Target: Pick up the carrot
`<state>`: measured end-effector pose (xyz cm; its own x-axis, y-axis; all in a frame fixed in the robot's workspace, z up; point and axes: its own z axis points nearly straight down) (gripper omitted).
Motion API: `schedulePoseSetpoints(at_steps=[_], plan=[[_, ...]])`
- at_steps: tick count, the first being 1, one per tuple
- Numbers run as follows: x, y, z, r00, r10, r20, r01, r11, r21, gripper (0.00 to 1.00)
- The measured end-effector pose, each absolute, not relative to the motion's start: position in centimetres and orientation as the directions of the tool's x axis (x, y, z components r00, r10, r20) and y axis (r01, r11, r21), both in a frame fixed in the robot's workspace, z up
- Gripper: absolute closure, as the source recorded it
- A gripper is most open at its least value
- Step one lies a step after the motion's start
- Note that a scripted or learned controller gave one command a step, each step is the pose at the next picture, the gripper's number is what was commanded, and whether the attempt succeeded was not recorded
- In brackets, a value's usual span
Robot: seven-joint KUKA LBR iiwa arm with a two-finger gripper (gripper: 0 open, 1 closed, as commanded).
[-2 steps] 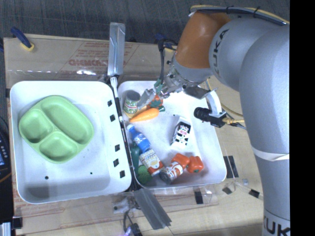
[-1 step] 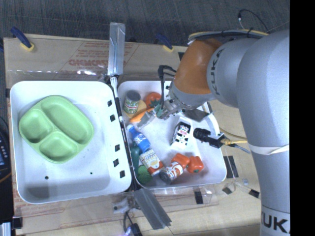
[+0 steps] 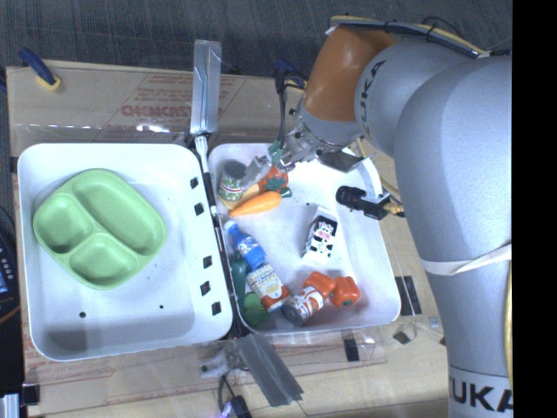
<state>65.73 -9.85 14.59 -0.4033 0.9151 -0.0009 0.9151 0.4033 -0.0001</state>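
The jaws (image 3: 277,159) hang low over the upper left corner of the right bin (image 3: 383,268); whether they are spread or pressed together I cannot tell. The carrot (image 3: 257,204) lies just below them, toward the frame's lower left, beside a small jar (image 3: 231,184). Further down that bin lie a blue bottle (image 3: 247,249), a black-and-white carton (image 3: 322,236) and orange-red toys (image 3: 326,294). The left bin (image 3: 52,320) holds a green divided plate (image 3: 97,226).

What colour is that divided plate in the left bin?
Light green, seen clearly in the camera view: the divided plate.
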Motion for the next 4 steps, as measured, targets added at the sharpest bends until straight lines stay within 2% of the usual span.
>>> schedulePoseSetpoints(at_steps=[1, 2, 3, 4], plan=[[59.1, -9.8, 10.1, -0.31, 0.951, -0.009, 0.951, 0.31, 0.015, 0.0], [63.3, -10.8, 10.1, -0.162, 0.987, -0.004, 0.987, 0.162, 0.007, 0.0], [65.1, -13.2, 9.6, -0.061, 0.998, 0.005, 0.997, 0.061, -0.038, 0.0], [65.4, -15.5, 9.6, 0.032, 0.999, 0.006, 0.999, -0.032, -0.02, 0.0]])
